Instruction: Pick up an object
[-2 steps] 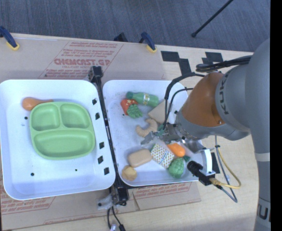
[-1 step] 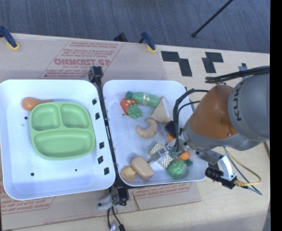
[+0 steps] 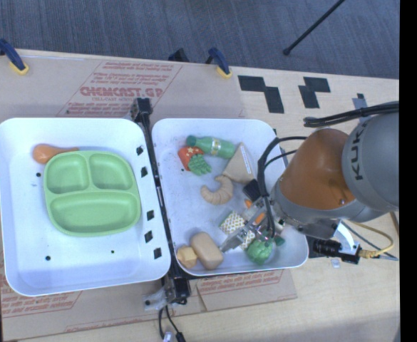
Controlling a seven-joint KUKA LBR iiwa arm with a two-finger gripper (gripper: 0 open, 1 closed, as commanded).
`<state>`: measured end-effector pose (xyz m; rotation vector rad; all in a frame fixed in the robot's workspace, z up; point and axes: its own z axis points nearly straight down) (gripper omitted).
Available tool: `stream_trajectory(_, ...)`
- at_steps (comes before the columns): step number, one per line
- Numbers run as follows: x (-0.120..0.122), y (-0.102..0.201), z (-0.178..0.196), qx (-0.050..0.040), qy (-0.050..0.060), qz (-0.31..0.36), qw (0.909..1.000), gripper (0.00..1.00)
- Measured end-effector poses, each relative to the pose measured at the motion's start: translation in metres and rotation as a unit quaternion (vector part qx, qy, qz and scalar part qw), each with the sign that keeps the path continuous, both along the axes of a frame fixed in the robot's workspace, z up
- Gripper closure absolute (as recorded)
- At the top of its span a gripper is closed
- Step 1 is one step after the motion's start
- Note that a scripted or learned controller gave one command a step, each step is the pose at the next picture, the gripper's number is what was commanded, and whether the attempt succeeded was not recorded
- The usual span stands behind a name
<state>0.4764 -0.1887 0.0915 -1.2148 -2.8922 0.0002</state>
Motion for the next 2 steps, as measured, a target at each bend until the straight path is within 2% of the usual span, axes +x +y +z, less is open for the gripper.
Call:
stream_trajectory(1,0.001,0.000,0.010,-0.0002,0.000,0.002,1.0000,1.00)
stream_trajectory(2,0.000,0.064,0.092,-0.0009,-0.001,-0.067,0.9977,1.00)
